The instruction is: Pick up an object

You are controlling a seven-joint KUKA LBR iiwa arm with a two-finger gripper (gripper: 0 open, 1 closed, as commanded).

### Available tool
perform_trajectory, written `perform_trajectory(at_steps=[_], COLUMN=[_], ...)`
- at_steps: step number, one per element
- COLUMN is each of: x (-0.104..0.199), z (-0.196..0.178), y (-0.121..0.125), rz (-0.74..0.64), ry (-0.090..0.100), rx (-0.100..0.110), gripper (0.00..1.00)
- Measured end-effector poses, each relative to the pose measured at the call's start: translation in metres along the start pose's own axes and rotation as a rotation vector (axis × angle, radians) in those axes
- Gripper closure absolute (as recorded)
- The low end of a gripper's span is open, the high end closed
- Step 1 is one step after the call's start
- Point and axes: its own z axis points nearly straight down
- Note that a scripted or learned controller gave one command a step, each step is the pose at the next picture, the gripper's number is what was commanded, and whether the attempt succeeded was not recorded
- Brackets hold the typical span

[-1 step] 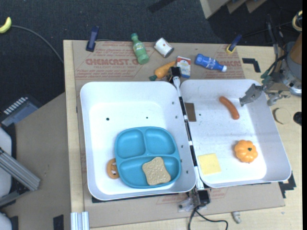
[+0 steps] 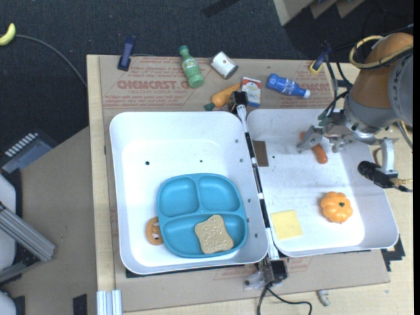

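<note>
Here the metal jaws (image 2: 319, 142) straddle a small orange sausage-shaped toy (image 2: 319, 153), seemingly spread.

A green bottle (image 2: 191, 67), white can (image 2: 224, 64) and blue bottle (image 2: 288, 86) lay on the board at twelve o'clock, beyond both bins.

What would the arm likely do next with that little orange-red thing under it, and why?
Probably a small drop straight down, then a closing of the fingers. The gripper hangs over the small orange-red piece in the right bin, and the fingers seem spread either side of it, so it looks lined up but not yet gripped. The pumpkin and yellow slice lie apart, out of the way.
</note>
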Motion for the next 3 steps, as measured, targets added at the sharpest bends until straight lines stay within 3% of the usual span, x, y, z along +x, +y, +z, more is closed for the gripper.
perform_trajectory(at_steps=[1, 2, 3], x=[0.008, 0.008, 0.050], z=[0.019, 0.008, -0.024], y=[0.038, 0.039, -0.018], rz=[-0.001, -0.002, 0.000], ry=[-0.002, -0.004, 0.000], rx=[-0.004, -0.008, -0.002], gripper=[0.00, 1.00, 1.00])
